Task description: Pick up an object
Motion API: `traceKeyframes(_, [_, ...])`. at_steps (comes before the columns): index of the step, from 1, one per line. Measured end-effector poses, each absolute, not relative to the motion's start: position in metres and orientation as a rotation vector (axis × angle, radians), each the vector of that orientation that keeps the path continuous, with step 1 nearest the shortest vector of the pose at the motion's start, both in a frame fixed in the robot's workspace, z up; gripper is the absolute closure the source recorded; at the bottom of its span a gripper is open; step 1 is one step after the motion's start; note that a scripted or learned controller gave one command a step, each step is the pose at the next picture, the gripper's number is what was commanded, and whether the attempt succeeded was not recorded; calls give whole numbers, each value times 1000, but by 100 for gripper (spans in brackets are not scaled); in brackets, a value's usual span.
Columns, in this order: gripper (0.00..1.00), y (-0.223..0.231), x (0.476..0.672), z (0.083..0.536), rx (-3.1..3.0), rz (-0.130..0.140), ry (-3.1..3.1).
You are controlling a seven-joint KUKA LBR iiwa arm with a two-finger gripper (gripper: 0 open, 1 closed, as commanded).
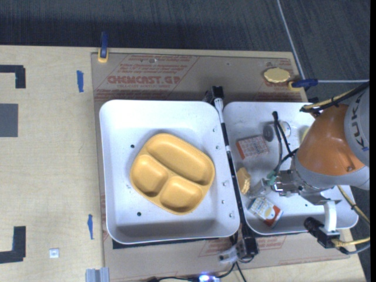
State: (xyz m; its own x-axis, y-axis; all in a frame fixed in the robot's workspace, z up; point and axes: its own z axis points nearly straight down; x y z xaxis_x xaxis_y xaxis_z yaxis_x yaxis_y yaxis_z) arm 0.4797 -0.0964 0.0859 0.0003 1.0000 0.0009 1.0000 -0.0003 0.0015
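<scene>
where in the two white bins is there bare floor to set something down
Left white bin: bare floor rings the yellow three-compartment plastic tray, widest along the top and down the left wall. Right white bin is crowded: small red-and-white carton, another carton, the grey arm with its orange band. Only its upper-left corner is bare.

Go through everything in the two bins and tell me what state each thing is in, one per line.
Yellow divided tray: lying in the left bin, turned at an angle.
Red-and-white packet: lying flat in the right bin.
Small carton: lying on its side near the front wall.
Round yellow piece: lying by the bins' divider.
Arm: reaching over the right bin.
</scene>
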Motion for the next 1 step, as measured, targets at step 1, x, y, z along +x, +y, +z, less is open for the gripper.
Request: traceKeyframes(1, [0, -96, 480, 86, 2221, 3, 2219])
